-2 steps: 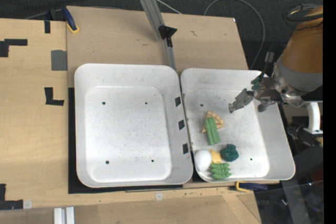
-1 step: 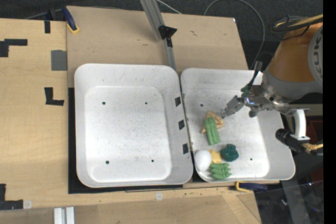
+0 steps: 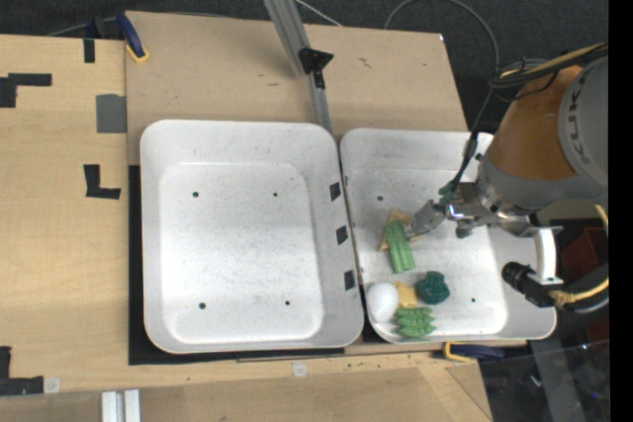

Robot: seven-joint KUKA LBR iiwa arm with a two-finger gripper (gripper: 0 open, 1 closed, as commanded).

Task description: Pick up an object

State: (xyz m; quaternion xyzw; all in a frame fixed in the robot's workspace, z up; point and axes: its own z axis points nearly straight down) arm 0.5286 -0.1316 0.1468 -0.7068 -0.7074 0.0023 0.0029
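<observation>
My gripper (image 3: 423,221) hangs low over the right bin (image 3: 415,158), its tips just right of a long light-green object (image 3: 399,247) that lies near the bin's middle. A small yellow piece (image 3: 398,216) shows at that object's upper end, close to the fingertips. Toward the bin's front edge lie a white egg-like ball (image 3: 381,296), a dark green lump (image 3: 432,289) and a bright green ridged piece (image 3: 414,320). Nothing is visible between the fingers.
The left bin (image 3: 237,232) lies beside the right one, their rims meeting at a ridge with black clips. A grey metal pole (image 3: 287,10) slants in from the top over the bench. The arm's orange and grey body (image 3: 539,153) covers the right bin's right side.
</observation>
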